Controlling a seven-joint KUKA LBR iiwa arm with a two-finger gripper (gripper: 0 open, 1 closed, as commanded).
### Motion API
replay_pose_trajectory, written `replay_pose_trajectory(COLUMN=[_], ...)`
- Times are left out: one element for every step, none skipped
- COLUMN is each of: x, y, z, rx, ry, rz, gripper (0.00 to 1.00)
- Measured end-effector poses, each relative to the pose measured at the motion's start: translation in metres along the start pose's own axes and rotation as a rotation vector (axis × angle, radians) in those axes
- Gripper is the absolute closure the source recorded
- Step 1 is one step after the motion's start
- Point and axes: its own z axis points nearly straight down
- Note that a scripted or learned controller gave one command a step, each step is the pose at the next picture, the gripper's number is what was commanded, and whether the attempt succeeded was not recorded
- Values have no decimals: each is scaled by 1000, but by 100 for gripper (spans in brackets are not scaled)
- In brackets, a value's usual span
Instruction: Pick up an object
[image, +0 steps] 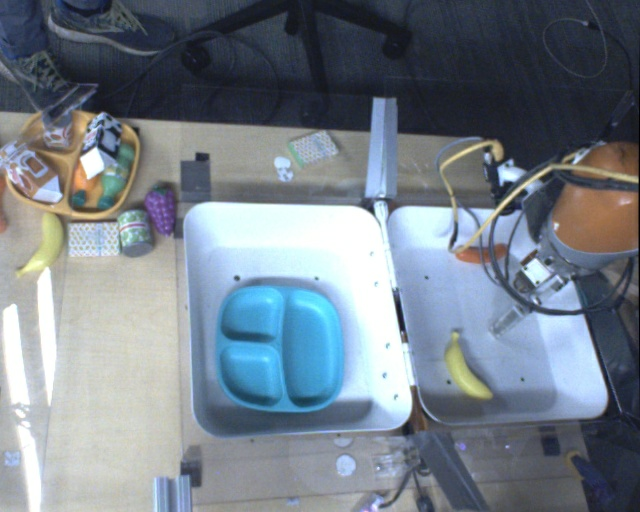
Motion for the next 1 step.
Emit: replay_pose_trajectory(x=[29], y=[-72], z=[-53], rx=[-6], ry=[-11], rz=[-108], gripper=[0])
